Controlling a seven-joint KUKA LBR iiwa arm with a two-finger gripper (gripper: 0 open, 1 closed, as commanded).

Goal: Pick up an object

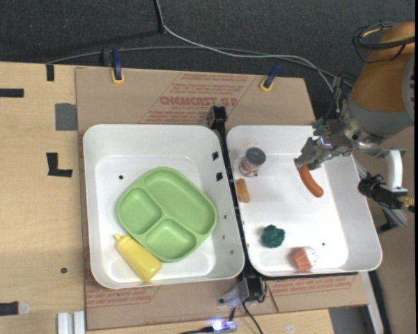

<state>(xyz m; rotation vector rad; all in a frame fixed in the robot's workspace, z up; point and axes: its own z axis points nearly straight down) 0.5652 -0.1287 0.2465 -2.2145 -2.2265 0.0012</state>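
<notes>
Gripper sits at the upper right of the right bin, fingers pointing down-left. Jaws look narrow and closed on the top end of an orange-red hot dog, which shows betw. the fingertips. Hot dog hangs/extends from the jaws toward lower right; long axis runs diagonal, upper left to lower right, lower end free over the bin floor. Can't tell if that end touches the floor.

Other items in right bin: small can w/ grey lid upper left, orange-brown piece just below it, dark green lump lower centre, pinkish block near the bottom edge.

Left bin: green divided plate, yellow bottle touching its lower-left rim.

Cardboard under the bins has red print, too blurred to read.
</notes>
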